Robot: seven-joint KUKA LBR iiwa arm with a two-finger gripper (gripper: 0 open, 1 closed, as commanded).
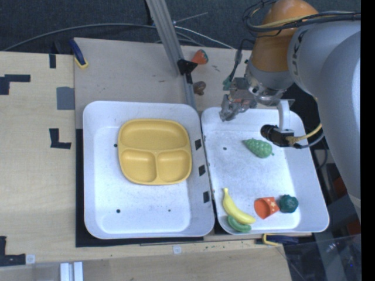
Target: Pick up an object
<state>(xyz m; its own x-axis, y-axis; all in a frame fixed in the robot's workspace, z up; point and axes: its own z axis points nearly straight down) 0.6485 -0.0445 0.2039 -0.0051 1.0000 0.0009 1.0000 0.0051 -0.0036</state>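
Down at the near edge of the right bin point(304, 174), the yellow banana point(236, 208) lies over a small green piece point(239, 225), with the orange toy point(266, 207) and dark teal toy point(287, 203) touching at the near right corner. Mid-bin toward the far side, the green bumpy toy point(258, 147). In the left bin point(94, 174) rests the yellow divided plate point(155, 151). My gripper point(228, 112) hangs over the right bin's far left corner, fingers narrow, nothing between them.
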